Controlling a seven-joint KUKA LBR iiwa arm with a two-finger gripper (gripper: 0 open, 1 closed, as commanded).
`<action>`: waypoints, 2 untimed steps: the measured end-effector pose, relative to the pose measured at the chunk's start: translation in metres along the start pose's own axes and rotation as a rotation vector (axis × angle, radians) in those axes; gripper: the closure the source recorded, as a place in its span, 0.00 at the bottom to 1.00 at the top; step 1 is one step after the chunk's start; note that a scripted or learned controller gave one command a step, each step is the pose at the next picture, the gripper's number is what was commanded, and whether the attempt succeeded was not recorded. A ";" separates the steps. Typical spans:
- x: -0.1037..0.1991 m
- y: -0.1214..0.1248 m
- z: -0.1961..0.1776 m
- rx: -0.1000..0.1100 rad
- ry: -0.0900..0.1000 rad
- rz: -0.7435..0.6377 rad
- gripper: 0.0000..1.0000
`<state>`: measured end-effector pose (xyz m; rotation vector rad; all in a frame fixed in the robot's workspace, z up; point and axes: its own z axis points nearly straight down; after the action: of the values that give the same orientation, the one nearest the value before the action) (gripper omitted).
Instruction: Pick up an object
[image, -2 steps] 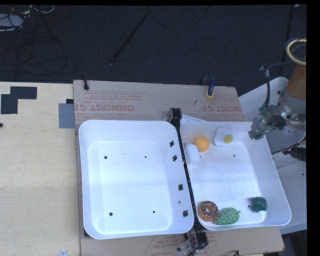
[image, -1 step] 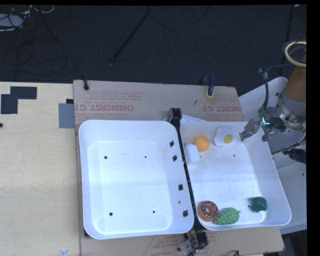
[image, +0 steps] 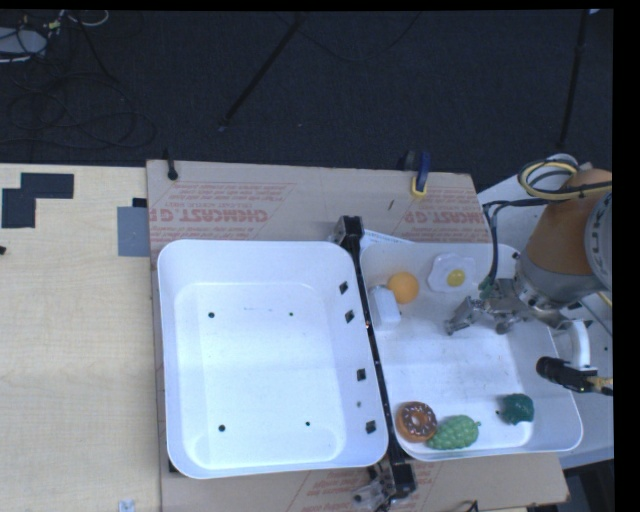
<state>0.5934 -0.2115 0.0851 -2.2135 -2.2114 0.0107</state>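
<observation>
The right bin (image: 470, 380) holds several small objects. An orange ball (image: 404, 288) and a white piece (image: 384, 305) lie near its back left corner. A fried-egg toy (image: 453, 273) rests at the back. A doughnut (image: 415, 421), a bunch of green grapes (image: 455, 433) and a dark green piece (image: 517, 408) lie along the front. My gripper (image: 468, 322) hangs low over the bin's right middle, right of the orange ball and below the egg. Its fingers point left with nothing visible between them.
The left bin (image: 258, 355) stands beside the right one, with a black divider clamp (image: 360, 320) between them. Both rest on a cardboard sheet (image: 300, 205). Cables (image: 545, 178) loop at the arm's base on the right.
</observation>
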 end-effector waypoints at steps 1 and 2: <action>-0.002 0.003 -0.018 -0.011 -0.003 0.002 1.00; -0.002 0.003 -0.018 -0.010 -0.003 0.005 0.00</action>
<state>0.5967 -0.2140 0.1026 -2.2253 -2.2128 0.0033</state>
